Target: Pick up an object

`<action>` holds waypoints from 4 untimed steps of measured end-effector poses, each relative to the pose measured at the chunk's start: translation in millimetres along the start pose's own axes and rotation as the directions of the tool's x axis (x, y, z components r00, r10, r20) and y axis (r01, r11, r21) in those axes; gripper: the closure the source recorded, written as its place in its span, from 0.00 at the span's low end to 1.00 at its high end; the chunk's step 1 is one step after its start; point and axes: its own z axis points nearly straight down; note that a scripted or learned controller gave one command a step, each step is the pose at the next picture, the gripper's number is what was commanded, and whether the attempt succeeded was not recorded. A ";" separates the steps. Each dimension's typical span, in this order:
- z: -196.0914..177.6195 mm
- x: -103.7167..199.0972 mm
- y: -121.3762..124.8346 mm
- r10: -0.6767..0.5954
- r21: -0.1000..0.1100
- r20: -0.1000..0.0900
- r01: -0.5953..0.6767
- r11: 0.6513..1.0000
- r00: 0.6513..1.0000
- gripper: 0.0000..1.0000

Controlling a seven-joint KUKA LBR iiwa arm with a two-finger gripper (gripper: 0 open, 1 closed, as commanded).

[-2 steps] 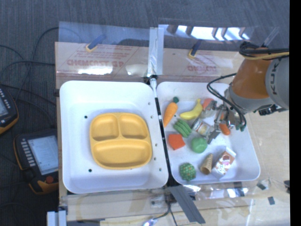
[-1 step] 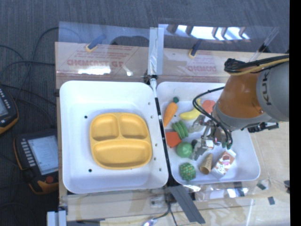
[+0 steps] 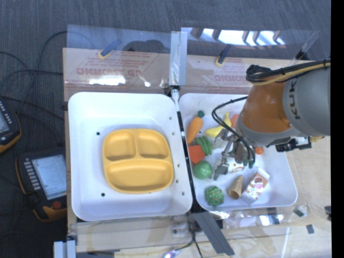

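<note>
My gripper [image 3: 230, 164] hangs low in the right bin [image 3: 285, 195], among the toy foods, below the orange wrist band [image 3: 263, 112]. Its fingers [image 3: 219, 170] stand apart, open, over a small white item [image 3: 235, 169]; nothing is lifted. Around it lie a carrot [image 3: 194, 128], a yellow banana [image 3: 215, 131], a green pepper [image 3: 204, 145], a red piece [image 3: 196, 154], a green round fruit [image 3: 202, 170], a broccoli [image 3: 214, 195], an ice cream cone [image 3: 236, 187] and a small carton [image 3: 256, 186].
The left bin [image 3: 86, 198] holds a yellow divided plate [image 3: 138, 159]. A ridge [image 3: 184, 160] separates the two bins. Clear plastic walls [image 3: 177, 52] rise behind both. Black cables loop off the wrist [image 3: 258, 71]. Devices [image 3: 40, 176] lie on the floor at left.
</note>
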 end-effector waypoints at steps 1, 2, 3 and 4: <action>1.9 -68.5 19.4 0.105 -0.003 -0.001 -0.105 0.994 0.994 0.00; 0.7 -15.0 -24.1 0.322 -0.005 -0.003 -0.322 0.947 0.947 0.00; 0.3 -10.6 0.4 0.352 -0.001 0.000 -0.352 0.936 0.936 0.00; 3.4 -92.9 24.8 0.420 0.011 -0.013 -0.420 0.908 0.908 0.00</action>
